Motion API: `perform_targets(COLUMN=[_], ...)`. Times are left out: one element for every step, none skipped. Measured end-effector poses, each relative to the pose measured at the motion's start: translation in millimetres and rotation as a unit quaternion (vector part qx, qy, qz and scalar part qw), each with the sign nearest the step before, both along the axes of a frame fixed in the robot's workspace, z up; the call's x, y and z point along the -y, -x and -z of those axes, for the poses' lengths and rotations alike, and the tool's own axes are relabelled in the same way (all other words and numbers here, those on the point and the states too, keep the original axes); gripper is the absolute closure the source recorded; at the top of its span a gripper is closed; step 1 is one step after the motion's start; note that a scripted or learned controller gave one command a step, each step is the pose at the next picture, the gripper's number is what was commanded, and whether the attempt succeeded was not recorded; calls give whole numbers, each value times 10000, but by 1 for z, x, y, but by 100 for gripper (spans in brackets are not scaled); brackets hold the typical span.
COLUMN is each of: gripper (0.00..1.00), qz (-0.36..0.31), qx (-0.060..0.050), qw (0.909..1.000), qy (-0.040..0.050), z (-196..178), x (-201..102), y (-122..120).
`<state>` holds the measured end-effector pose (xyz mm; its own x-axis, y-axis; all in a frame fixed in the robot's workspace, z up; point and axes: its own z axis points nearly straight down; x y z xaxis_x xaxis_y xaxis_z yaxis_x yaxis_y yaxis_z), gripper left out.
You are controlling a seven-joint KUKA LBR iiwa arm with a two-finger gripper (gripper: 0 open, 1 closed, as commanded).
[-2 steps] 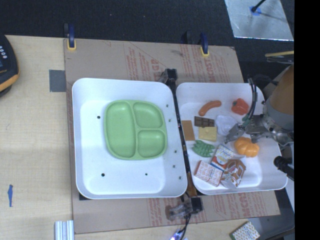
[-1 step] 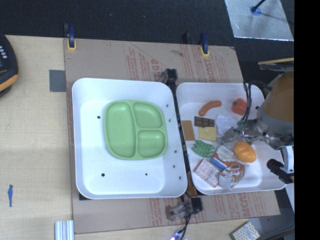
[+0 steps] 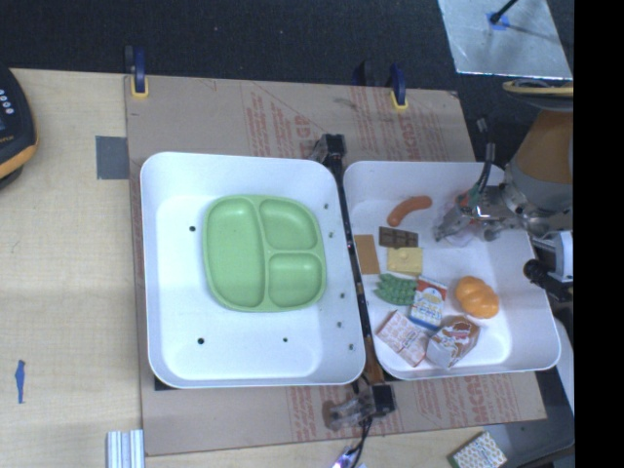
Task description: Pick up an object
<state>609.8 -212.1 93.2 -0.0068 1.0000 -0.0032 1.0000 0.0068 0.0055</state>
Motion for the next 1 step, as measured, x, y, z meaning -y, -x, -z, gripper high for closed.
perform_targets(gripper=[0], qz=[3], qx=[-17], qw=[10000], qy=[-12], z=[0], x=[0], y=[-49])
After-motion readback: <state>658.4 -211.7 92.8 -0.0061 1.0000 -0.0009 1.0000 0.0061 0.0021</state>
